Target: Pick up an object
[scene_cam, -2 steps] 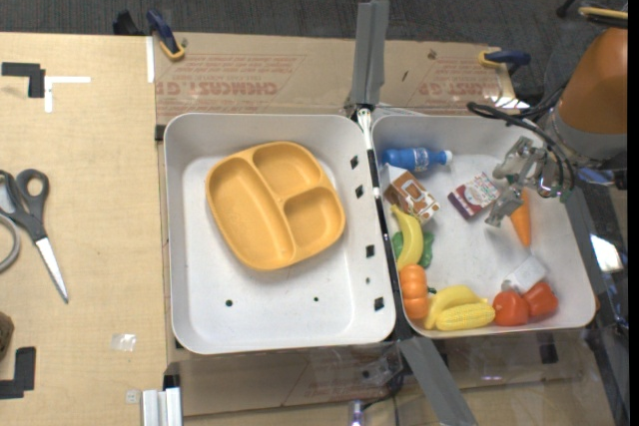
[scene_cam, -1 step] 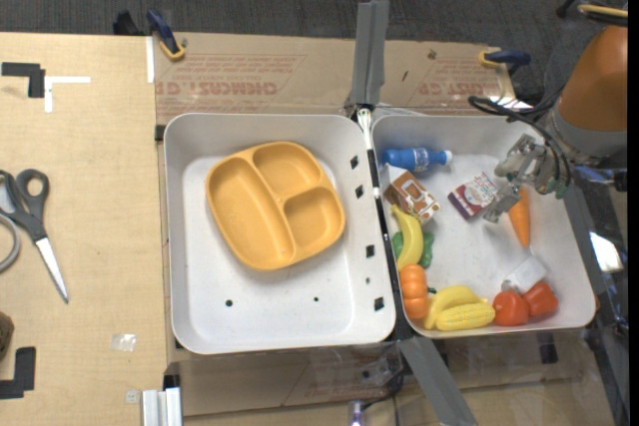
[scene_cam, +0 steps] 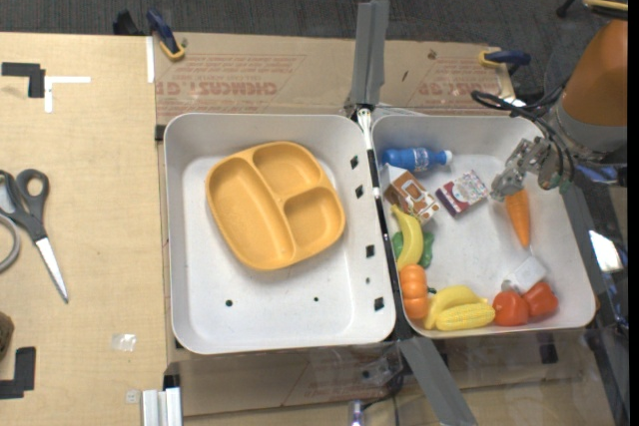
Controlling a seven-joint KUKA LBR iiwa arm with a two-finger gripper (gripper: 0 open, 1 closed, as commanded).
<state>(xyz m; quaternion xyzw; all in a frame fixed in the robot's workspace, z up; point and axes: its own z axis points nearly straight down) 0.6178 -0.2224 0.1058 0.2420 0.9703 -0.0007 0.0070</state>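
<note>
While the grey arm (scene_cam: 599, 85) reaches in from three o'clock, its orange band high over the right bin's (scene_cam: 569, 244) far corner, the wrist bends down and toward nine o'clock, and the gripper (scene_cam: 521, 173) hangs low over the bin's two o'clock region. Whether its metal fingers stand wide or narrow cannot be told at this size, and nothing shows clearly between them.

Two white bins sit side by side. One yellow divided plate (scene_cam: 276, 205) lies alone in the left bin (scene_cam: 190, 294). In the right bin lie one blue bottle (scene_cam: 413, 158), two small snack packets (scene_cam: 411, 196), one carrot (scene_cam: 518, 217), one green pepper (scene_cam: 427, 250), two bananas (scene_cam: 408, 236), one corn cob (scene_cam: 465, 316), one small orange pumpkin (scene_cam: 413, 291), two red tomatoes (scene_cam: 510, 308) and one white scrap (scene_cam: 526, 269).

From the gripper, the carrot lies just beside it at six o'clock, its broad end nearly under the fingertips, its tip pointing on toward six. The red-and-white packet (scene_cam: 462, 193) lies near at eight o'clock; the bottle is farther, at nine.

On the bench at nine o'clock rests one pair of scissors (scene_cam: 38, 224).
</note>
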